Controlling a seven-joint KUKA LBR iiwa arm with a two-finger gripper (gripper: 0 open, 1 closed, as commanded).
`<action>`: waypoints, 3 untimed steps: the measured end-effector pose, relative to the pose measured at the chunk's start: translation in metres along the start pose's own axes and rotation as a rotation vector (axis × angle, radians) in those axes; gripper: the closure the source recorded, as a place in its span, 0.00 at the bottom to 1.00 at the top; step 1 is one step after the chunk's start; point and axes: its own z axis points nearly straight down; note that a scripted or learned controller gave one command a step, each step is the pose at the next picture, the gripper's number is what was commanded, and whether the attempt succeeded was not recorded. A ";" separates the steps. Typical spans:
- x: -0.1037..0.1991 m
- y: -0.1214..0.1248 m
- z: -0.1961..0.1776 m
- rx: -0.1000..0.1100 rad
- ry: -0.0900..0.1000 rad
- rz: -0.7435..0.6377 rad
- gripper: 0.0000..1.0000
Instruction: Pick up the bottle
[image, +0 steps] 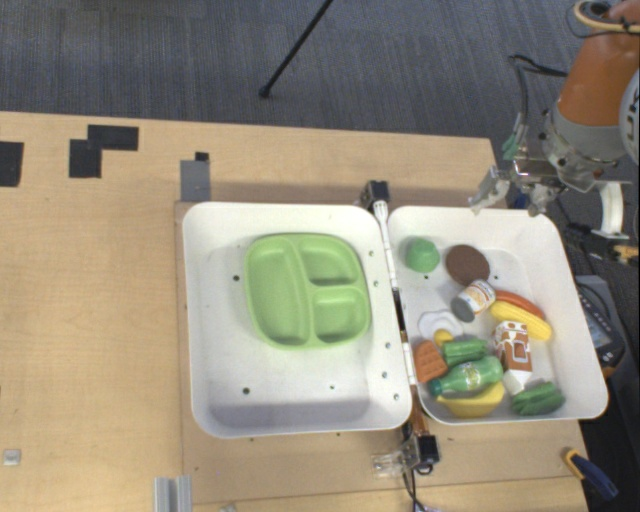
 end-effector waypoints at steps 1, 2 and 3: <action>0.060 0.004 -0.151 -0.003 0.000 0.266 0.00; 0.073 0.006 -0.128 0.001 0.000 0.580 0.00; 0.086 0.007 -0.134 0.001 0.000 1.014 0.00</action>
